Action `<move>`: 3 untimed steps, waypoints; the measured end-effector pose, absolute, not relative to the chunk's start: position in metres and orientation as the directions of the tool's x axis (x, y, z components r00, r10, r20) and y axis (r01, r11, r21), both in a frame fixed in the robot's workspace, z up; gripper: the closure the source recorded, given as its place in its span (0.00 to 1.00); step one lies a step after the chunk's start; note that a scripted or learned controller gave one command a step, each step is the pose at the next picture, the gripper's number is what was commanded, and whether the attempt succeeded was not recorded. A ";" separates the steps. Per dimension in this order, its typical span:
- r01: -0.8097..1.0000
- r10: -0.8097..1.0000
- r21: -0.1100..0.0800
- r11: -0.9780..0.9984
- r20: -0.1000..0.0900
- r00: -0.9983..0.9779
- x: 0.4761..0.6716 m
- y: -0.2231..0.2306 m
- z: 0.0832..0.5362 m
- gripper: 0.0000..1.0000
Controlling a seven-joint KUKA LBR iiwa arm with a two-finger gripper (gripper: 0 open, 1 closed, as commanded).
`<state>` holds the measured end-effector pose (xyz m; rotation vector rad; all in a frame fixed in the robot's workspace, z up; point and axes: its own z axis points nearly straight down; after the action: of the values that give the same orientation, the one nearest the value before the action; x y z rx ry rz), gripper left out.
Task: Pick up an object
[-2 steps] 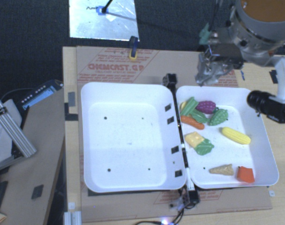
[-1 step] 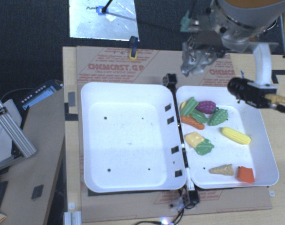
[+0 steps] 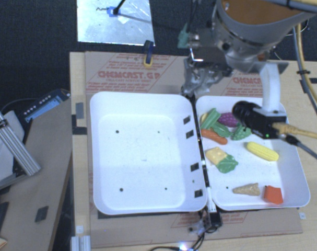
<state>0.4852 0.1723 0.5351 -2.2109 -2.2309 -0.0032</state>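
Bins: two; right bin [image 3: 296, 179] holds about eight toy foods.

The arm [image 3: 262, 14] is cut off by the top edge of the picture, and the gripper [image 3: 197, 85] under it is a dark blur, too hard to make out. A black part [image 3: 257, 118] covers some of the right bin's [image 3: 299, 192] far side and hides part of the purple toy [image 3: 229, 120]. The grey thing [image 3: 12, 150] at the left edge is cut off.
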 end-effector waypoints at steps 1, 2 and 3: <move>1.000 1.000 0.002 0.006 0.002 -0.006 0.486 0.195 0.535 1.00; 1.000 1.000 0.002 0.005 0.002 -0.005 0.486 0.212 0.535 1.00; 1.000 1.000 0.002 0.006 0.002 -0.006 0.486 0.235 0.535 1.00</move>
<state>0.4863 0.2350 0.5350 -2.2142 -2.2283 -0.0040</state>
